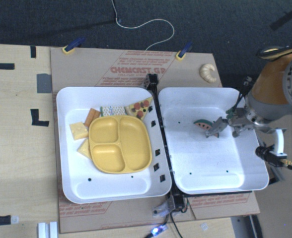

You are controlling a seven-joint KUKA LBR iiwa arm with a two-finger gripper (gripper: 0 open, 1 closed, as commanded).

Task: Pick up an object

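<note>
A small toy watermelon slice (pixel 201 123), red with a green rind, lies on the floor of the right bin (pixel 205 168), towards its back. My gripper (pixel 216 128) reaches in from the right and hangs low, just to the right of the slice, at or very near its edge. Nothing visibly hangs from it. In the left bin (pixel 65 148) a yellow divided plate (pixel 120 144) lies flat. Around its back and left edges sit a pizza slice toy (pixel 141 106), a brown toast piece (pixel 92 116) and a pale cracker (pixel 78 131).
The grey arm with its orange band (pixel 274 83) crosses the right bin's right wall. A beige lump (pixel 209 72) rests on the cardboard behind the right bin. A black divider (pixel 158 133) runs between the bins. A white cable (pixel 146 26) loops at the back.
</note>
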